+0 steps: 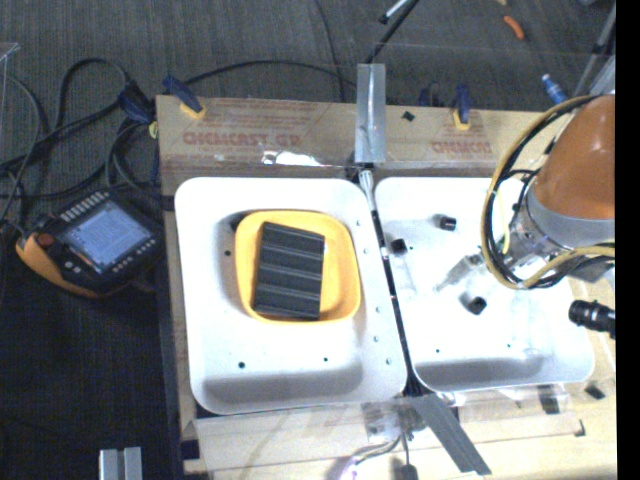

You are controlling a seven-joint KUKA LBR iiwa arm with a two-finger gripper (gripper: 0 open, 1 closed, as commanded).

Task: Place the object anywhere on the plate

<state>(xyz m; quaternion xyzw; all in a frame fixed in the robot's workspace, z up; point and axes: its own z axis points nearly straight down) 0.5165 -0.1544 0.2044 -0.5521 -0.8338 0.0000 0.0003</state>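
A dark grey ribbed rectangular block (pixel 290 269) lies flat on the yellow square plate (pixel 343 273) in the left white bin (pixel 200 298), covering much of the plate's middle. The grey arm with its orange band (pixel 590 163) leans over the right white bin (pixel 500 363) from the right, looped cables around its wrist. Its tool (pixel 468 273) hangs low over that bin's floor; whether it is open or closed cannot be told. Small black pieces (pixel 446 223) dot the right bin. A handheld control pendant (pixel 90 240) with a lit screen rests on the floor left of the bench (pixel 260 133).
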